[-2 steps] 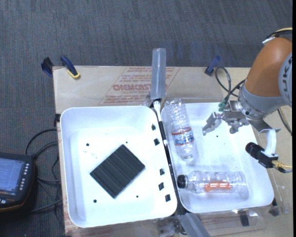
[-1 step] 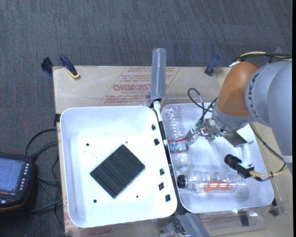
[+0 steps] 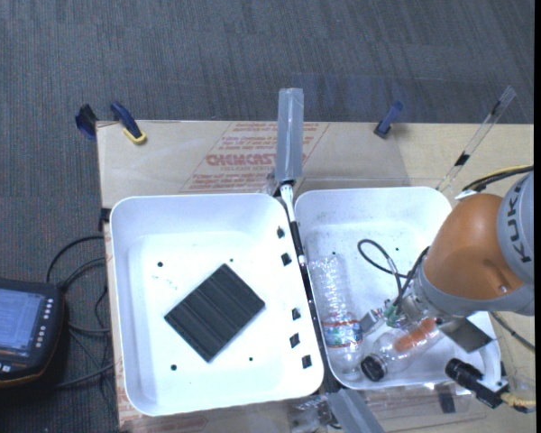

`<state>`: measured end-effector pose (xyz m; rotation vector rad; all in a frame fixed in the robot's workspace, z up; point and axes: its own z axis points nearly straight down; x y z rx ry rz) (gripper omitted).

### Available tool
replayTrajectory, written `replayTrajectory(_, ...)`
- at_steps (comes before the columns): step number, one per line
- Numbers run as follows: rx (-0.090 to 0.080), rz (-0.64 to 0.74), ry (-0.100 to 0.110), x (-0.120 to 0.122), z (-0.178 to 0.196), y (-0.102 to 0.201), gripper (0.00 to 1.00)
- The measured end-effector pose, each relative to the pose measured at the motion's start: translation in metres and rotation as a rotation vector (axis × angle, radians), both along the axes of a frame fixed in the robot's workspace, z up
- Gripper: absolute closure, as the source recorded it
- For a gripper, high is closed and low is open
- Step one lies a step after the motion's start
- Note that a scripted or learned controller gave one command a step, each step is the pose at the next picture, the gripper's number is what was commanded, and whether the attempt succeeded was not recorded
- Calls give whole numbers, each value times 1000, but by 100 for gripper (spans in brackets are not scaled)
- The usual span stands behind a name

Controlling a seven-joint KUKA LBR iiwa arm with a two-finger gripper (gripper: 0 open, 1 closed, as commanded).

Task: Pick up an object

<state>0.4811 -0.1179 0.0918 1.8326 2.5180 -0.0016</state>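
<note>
Camera view: arm reaches low into right bin [image 3: 370, 201], tool [image 3: 398, 316] down among the clutter; its opening can't be made out. Clear plastic bottle [image 3: 335, 307] lies just left, second bottle [image 3: 392, 350] below. Step: the grasp attempt. Next: confirm a hold, then lift straight up.

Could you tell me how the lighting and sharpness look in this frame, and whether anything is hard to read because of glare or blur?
In the camera view the light is even and soft; the left bin glares white, washing out its walls; the dark ribbed pad stays crisp; the clear plastic bottle nearly melts into the right bin; the gripper is blurry under the arm.
</note>
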Motion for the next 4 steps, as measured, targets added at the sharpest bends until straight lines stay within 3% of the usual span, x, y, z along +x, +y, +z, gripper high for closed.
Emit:
replayTrajectory(1, 0, 0, 0, 0, 0, 0, 0)
replayTrajectory(2, 19, 1, 25, 40, 26, -50, 0)
replayTrajectory(3, 20, -22, 24, -5, -6, -79, 0)
replayTrajectory(4, 24, -25, 27, -4, 2, -78, 100)
